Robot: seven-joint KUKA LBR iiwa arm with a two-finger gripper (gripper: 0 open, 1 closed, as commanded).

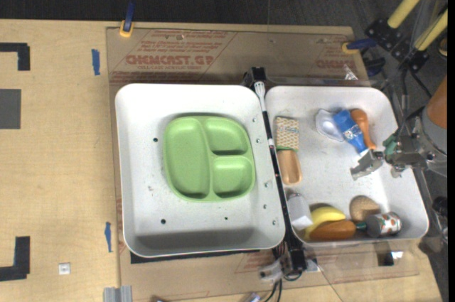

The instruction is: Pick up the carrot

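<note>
A: Position of the carrot [361,127]?

B: Upper right part of the right bin [340,90], lying at a slant, touching a blue-and-white item [343,124] on its left side. Orange, tapered, partly overlapped by that item.

A: Pincer [370,163]?

B: Low over the right bin's right side, just below the carrot and apart from it. Metal fingers [361,167] point left into the bin. Nothing sits between them. Whether they are spread or closed, I cannot tell at this resolution.

A: Other contents of the right bin?

B: Along the left wall, a waffle-textured piece [286,133] above a tan oblong [288,166]. At the bottom edge, a yellow item [324,215] beside an orange-brown one [333,229], a brown rounded lump [364,207], and a small can-like object [386,224] lying on its side.

A: Left bin [135,173]?

B: Holds a green divided plate [208,156], three compartments, roughly centred. Both bins rest on the worktop [57,173], side by side, rims touching.
</note>
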